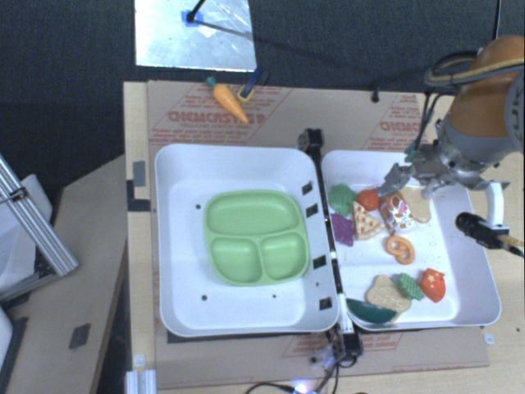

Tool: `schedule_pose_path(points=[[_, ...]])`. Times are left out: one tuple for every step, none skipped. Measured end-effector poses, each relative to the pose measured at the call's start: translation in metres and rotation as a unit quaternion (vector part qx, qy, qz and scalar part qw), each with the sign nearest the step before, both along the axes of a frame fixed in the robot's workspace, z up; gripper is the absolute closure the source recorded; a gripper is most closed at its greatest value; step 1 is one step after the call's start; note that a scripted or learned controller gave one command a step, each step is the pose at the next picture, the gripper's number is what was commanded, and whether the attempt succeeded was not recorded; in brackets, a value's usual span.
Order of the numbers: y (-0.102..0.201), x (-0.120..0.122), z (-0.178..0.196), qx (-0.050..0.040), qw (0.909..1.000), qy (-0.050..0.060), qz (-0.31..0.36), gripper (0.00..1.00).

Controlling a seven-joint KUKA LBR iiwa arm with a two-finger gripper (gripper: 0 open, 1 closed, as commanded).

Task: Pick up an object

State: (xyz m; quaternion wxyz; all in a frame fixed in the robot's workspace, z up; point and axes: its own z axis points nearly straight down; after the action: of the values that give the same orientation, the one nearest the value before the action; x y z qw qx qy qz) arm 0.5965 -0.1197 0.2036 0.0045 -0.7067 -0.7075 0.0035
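Note:
The right white bin (467, 302) holds several toy foods: a green leafy piece (341, 195), a red tomato (368, 199), a pizza slice (366, 221), a purple grape bunch (343, 230), a red-and-white carton (398, 213), a pretzel (401, 249), a bread slice (385, 292), a strawberry (433, 284) and a dark green piece (369, 311). My gripper (399, 182) hangs over the upper part of this bin, just above the tomato and the carton. The arm (484, 105) reaches in from the right.
The left white bin (176, 220) bears a green divided plate (253, 236). A toy carrot (230, 103) lies on the cardboard behind the bins. A black divider (321, 220) runs between the bins. A silver sheet (193, 23) lies at the back.

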Motion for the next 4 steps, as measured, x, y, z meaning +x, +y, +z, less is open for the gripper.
schedule_pose_path(points=[[0.000, 0.003, 0.007, -0.0009, 1.0000, -0.006, 0.001, 0.00], [0.010, -0.001, -0.044, -0.0003, 1.0000, -0.004, 0.001, 0.00], [0.007, 0.005, -0.086, -0.0012, 1.0000, -0.006, 0.000, 0.00], [0.005, 0.011, -0.093, -0.0038, 0.9999, -0.016, 0.000, 0.00]])
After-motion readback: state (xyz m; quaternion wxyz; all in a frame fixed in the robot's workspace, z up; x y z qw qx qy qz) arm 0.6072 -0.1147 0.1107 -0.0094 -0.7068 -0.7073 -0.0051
